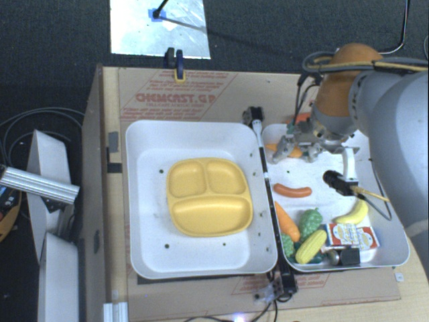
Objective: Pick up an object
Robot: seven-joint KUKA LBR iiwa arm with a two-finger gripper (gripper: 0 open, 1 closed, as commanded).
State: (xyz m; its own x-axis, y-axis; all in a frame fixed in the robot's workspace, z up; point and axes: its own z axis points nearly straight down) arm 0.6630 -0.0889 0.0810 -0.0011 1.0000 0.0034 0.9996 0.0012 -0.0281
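While the gripper hangs at the far end of the right bin, beyond the sausage, its grip state is unreadable

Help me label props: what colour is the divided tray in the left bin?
Yellow; the divided tray shows plainly in the camera view.

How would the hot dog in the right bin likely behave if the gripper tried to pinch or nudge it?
The hot dog is a slim, rounded cylinder lying flat on the right bin, so it would probably roll if nudged from the side. Its glossy look suggests moulded plastic, likely light, stiff and somewhat slippery. It lies apart from the carrot, so a pinch across its width seems feasible.
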